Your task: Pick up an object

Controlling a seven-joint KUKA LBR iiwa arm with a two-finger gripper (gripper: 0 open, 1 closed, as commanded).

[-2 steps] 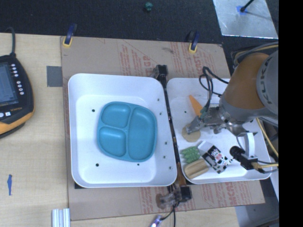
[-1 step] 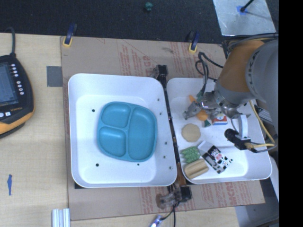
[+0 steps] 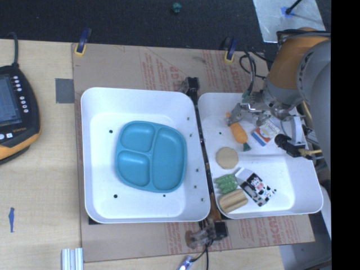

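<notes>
My gripper (image 3: 241, 115) hangs low over the back of the right bin (image 3: 298, 193), just above the orange carrot-shaped toy (image 3: 239, 133). A small white and red-blue packet (image 3: 264, 135) lies right of the carrot, close under the wrist. Further forward lie a tan round disc (image 3: 227, 157), a green ridged piece (image 3: 226, 182), a tan bread-like block (image 3: 232, 201) and a black-and-white patterned card (image 3: 256, 188). Nothing shows between the fingers.
The left bin (image 3: 95, 151) holds a blue three-compartment plate (image 3: 151, 156). A black and orange teach pendant (image 3: 14, 108) lies on the bench at far left. Clamps (image 3: 82, 41) hold the cardboard underlay at the back. The arm's grey body (image 3: 306, 72) covers the right bin's back right corner.
</notes>
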